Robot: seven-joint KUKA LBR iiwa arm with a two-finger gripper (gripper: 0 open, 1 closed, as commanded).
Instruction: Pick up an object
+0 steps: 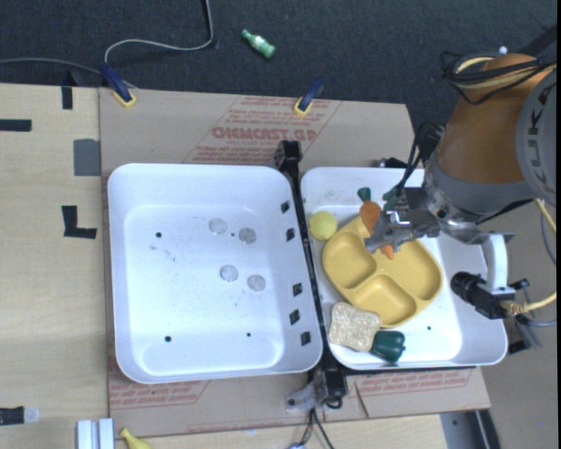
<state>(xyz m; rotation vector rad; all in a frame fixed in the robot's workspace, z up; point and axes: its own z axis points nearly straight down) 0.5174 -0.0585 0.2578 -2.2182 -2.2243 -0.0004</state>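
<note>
I count 2 white bins on my desk: the left bin (131,251) and the right bin (467,340). Inside the right bin I count 1 yellow divided plate (379,274). Beside that plate are 1 yellow ball (323,224), 1 carrot (369,215), 1 cracker-like slab (354,326) and 1 dark green pepper (389,345). Beyond the bins lies 1 small green object (259,44).

One line of print can be read: red capital letters spelling "CHEMCAST" on the brown cardboard sheet (252,134) under the bins, near its far edge, just beyond the far rim of the left bin (201,169). More red letters follow on the same line, and smaller red lines sit above and below it, all too small and blurred to make out.
</note>
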